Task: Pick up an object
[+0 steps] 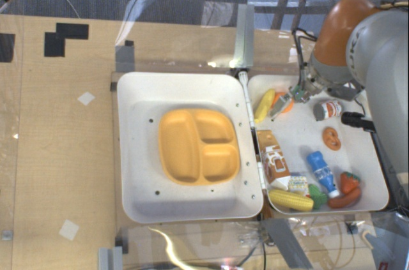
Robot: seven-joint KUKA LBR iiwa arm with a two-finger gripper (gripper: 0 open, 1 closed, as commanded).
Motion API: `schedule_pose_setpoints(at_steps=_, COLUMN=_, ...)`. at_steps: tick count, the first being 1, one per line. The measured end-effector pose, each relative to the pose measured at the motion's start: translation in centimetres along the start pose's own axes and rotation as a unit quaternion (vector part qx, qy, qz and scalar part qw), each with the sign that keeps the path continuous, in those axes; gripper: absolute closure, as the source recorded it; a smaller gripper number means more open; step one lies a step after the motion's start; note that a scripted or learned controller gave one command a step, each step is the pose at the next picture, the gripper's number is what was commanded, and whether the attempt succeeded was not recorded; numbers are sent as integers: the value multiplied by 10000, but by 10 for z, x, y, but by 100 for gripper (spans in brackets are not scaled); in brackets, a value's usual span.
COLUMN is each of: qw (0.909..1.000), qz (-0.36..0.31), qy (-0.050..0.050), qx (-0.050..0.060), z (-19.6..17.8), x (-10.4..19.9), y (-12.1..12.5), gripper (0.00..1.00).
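Observation:
The grey arm with its orange band reaches into the right bin from the right. My gripper hangs low at the bin's far left part. It is just right of an orange carrot-like piece and a yellow banana, and I cannot tell whether it touches the carrot. A small red-and-white can lies on its side to the gripper's right.
The right bin also holds a brown round cookie, a brown box, a blue bottle, a corn cob, a green item and red vegetables. A yellow divided plate lies in the left bin.

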State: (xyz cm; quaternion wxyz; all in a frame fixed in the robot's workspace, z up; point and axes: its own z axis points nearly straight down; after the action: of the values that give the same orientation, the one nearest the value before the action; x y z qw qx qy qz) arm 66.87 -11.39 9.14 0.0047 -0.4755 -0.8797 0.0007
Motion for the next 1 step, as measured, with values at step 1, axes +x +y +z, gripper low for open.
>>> schedule_pose_setpoints(at_steps=1, qw=9999, qz=-34, qy=-82, qx=-56, z=-12, x=-3, y=3, gripper=100)
